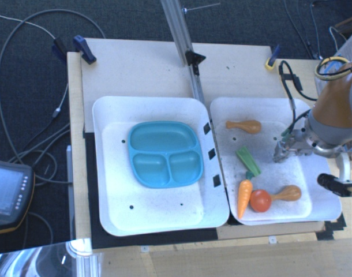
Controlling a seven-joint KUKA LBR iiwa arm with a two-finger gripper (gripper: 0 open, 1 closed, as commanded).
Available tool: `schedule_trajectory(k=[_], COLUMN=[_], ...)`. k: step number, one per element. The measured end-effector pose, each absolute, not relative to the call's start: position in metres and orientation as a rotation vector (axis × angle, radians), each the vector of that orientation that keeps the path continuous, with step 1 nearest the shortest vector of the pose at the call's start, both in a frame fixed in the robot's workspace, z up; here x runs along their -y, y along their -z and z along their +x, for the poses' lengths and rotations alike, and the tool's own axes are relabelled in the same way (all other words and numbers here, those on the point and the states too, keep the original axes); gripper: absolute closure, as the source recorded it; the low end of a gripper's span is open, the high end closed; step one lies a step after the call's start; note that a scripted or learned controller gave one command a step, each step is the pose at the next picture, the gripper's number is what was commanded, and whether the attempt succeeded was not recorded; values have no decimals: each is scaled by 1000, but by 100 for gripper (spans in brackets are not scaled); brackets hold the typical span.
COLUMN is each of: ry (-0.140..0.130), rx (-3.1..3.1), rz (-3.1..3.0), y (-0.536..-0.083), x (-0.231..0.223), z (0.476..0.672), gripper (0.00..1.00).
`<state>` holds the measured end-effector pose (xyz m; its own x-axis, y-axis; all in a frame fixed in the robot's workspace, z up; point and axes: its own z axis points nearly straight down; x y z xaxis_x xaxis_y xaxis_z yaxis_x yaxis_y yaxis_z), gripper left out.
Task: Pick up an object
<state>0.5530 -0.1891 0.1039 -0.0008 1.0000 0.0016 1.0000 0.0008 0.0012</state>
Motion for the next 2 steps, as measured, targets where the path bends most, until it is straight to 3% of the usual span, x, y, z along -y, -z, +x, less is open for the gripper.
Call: schedule_trajectory(k=[2], ry=[5], rx=[2227], rz=[-2224], y=[-200], x=[185], z=[543], gripper=[100])
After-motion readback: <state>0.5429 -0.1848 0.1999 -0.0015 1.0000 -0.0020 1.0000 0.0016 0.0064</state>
